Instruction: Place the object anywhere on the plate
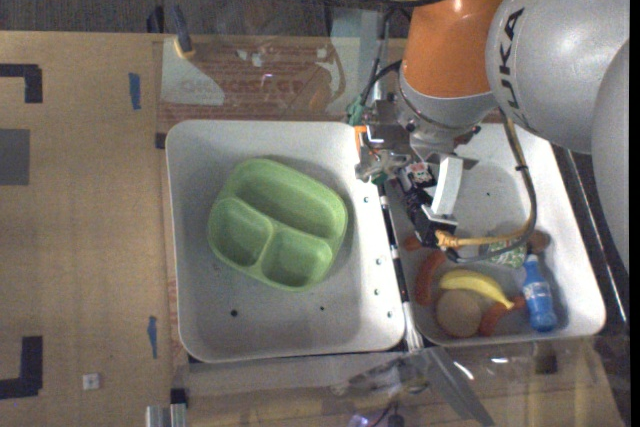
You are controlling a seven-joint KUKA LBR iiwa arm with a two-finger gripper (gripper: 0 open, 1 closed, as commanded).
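A green plate (280,223) with three compartments lies in the left bin (200,315), nothing on it. My gripper (393,177) hangs over the top left corner of the right bin (585,300), close to the wall between the two bins and just right of the plate's upper right edge. I see no object in it. At the front of the right bin lie a yellow banana (478,287), a brown round fruit (458,312), a red sausage-shaped piece (429,276) and a blue bottle (537,293).
The arm's orange band and grey body cover the back of the right bin. A second reddish piece (495,317) sits beside the brown fruit, and a small green item (511,258) lies behind the banana. Tan bench with blue tape marks stretches left.
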